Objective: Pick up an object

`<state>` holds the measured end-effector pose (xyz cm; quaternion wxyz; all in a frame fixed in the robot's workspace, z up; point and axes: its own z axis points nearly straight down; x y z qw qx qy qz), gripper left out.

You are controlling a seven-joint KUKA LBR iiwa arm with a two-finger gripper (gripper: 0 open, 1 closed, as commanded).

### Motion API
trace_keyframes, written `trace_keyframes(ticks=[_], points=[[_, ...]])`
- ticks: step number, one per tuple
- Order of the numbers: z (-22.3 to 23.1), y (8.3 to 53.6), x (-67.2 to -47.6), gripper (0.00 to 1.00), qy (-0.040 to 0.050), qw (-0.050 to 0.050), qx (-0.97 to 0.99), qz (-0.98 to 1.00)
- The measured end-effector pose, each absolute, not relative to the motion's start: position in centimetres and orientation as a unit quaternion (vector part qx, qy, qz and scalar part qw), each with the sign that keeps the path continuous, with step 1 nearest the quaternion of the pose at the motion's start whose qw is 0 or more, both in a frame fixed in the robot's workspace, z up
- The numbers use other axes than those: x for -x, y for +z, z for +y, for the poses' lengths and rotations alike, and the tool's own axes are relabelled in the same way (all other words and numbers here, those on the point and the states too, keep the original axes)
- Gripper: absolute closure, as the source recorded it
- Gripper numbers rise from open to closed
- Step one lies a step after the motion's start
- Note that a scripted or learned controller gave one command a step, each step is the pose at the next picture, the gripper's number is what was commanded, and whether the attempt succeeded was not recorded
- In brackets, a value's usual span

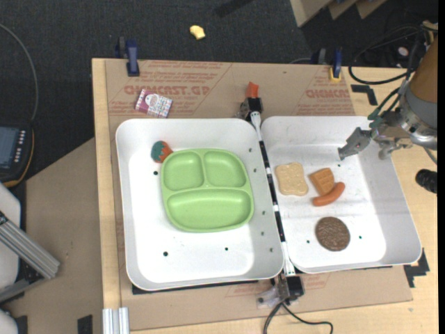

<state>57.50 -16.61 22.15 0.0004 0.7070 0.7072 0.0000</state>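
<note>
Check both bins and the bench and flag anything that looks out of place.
Two strays stand out. A small yellow piece lies on the dark floor beyond the bench, away from everything else. A small pink-and-white packet sits on the board outside the left bin. The food items in the right bin lie flat.

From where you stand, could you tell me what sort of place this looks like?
Most likely a robotics lab bench for grasping trials: two white bins clamped to a board, toy food like a cookie and sausage, and a gripper above them.
</note>
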Motion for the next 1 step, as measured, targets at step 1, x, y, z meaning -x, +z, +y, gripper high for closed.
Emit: trace_keyframes(ticks=[1], points=[[-12.94,8.96,-56.11,0.0,-0.0001,0.003,-0.706,0.708]])
